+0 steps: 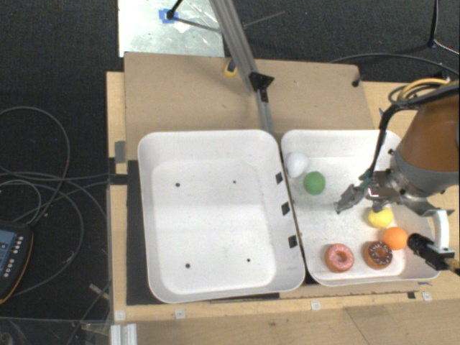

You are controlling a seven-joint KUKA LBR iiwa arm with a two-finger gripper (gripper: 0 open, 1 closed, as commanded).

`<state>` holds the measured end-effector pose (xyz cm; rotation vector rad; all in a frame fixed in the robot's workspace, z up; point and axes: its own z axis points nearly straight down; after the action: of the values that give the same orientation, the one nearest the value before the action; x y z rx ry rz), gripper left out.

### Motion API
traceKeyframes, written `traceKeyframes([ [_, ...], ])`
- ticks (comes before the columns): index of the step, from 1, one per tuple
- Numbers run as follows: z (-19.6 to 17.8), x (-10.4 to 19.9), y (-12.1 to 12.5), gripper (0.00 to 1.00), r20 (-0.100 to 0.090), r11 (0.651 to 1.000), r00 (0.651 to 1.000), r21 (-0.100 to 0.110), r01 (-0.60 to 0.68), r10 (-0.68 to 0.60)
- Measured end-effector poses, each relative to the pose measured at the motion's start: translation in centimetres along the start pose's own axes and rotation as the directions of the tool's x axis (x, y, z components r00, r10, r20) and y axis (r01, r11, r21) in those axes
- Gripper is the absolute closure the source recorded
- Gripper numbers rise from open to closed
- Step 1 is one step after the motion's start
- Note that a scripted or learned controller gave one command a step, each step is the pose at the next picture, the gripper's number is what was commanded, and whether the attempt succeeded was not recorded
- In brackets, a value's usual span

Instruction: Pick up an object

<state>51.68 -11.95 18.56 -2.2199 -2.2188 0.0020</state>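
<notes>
Pink donut [339, 257] nr front rim, gripper [352, 198] fingers apart, holding nothing, beside yellow obj [381, 217].

Lab: bench [187, 92], loose floor cables [43, 192]

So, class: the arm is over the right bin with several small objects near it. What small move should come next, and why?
Probably a short drop straight down onto the yellow object. The gripper hangs over the right bin with nothing visible between its fingers, and the yellow object lies right beside it, nearer than the green ball or the pink doughnut.
</notes>
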Motion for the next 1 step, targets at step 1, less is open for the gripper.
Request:
traceKeyframes([
  [1,4.25,0.02,-0.37,0.00,0.000,1.000,1.000,0.001,-0.001,0.001],
])
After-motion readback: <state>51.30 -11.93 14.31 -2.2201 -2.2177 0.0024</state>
